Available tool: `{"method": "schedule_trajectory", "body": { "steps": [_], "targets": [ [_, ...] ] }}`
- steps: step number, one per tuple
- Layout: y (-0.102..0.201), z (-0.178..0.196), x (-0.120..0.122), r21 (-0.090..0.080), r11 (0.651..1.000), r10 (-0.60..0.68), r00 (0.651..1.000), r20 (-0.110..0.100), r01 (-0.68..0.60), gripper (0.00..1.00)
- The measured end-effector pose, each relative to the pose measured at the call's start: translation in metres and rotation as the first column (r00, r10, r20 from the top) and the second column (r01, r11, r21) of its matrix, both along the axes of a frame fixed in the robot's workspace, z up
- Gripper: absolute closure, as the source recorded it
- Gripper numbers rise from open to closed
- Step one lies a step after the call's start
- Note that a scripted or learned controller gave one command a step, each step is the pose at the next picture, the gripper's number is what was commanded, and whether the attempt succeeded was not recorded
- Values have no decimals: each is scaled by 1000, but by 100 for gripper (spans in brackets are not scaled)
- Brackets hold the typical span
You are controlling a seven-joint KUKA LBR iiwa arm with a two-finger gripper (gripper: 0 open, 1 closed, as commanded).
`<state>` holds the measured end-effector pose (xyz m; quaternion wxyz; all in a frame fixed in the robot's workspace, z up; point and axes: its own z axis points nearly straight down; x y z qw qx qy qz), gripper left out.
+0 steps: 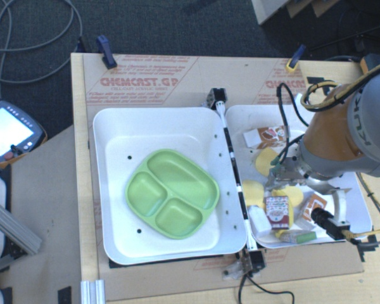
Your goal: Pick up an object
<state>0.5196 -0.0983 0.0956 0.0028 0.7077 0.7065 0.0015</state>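
**Hovering over the snack pile, nothing picked yet as far as I can see**

So the thing closest under my gripper (275,177) is a small red-and-white packet (277,210), looks like a ketchup-style sachet. It's lying flat just below my hand, long axis running near-to-far across the bin, with the red label end pointing toward the near rim. My guess is that's the easiest target, since it lies on top of the clutter and not buried.

It rests partly on some yellow pieces (265,192) that spread out right under and to the left of my hand, with another yellow piece (264,161) just beyond my hand. Further out past that there's a brown-and-white wrapper (270,135) lying flat. To the right of the sachet is an orange-and-white packet (314,203), tilted, and a greenish stick-shaped thing (299,237) lies along the near edge.

Everything is crowded into the right bin (240,116), which is why I'm reaching down into it with my wrist bent over the middle of the heap. The left bin (114,128), well off to my left, has a green divided plate (172,193) sitting flat in it.

Honest bit: my fingers point down and away from the camera, under my own wrist, so I can't tell how wide they're spread or whether anything's between them. I'd call this the approach stage, with the grab still unconfirmed.
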Motion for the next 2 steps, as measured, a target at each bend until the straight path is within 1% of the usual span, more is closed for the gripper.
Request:
{"method": "schedule_trajectory", "body": {
  "steps": [1,2],
  "targets": [
    [0,0,0,0,1000,0,1000,-1,0,0],
    [-31,-11,53,1,1000,2,1000,-5,-2,0]
  ]
}}
